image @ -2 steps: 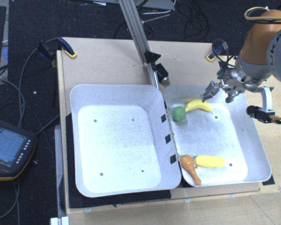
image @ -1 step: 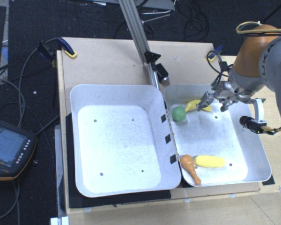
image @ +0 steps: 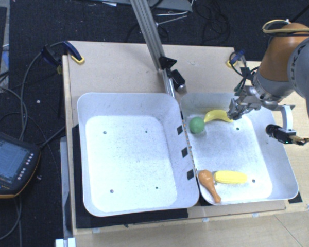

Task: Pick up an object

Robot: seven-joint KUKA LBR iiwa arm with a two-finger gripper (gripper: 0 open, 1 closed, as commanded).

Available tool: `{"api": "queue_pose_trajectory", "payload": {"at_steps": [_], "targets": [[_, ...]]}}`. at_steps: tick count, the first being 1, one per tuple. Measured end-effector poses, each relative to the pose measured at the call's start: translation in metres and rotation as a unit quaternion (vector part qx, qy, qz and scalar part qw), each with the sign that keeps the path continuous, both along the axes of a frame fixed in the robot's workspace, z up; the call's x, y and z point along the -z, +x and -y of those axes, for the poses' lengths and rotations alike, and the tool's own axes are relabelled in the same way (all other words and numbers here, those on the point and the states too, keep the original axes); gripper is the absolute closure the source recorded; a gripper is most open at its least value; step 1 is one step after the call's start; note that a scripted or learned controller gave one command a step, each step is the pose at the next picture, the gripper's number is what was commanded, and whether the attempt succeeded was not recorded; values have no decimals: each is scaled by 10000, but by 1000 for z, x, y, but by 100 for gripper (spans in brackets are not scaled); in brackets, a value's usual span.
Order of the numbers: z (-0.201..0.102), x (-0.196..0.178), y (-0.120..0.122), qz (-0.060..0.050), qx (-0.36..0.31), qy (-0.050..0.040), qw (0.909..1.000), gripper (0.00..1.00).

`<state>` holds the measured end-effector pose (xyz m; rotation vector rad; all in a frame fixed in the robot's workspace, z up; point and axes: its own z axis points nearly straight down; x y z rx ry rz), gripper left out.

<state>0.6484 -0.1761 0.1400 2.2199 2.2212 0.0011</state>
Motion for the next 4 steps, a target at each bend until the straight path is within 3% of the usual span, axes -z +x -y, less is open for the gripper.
{"api": "queue_pose_trajectory", "payload": {"at_steps": [2, 4], "targets": [[-9, -94, 3, 11, 1, -2, 10000, 100], [-103, -102, 7, -3, -20, 8, 10000, 100]]}}
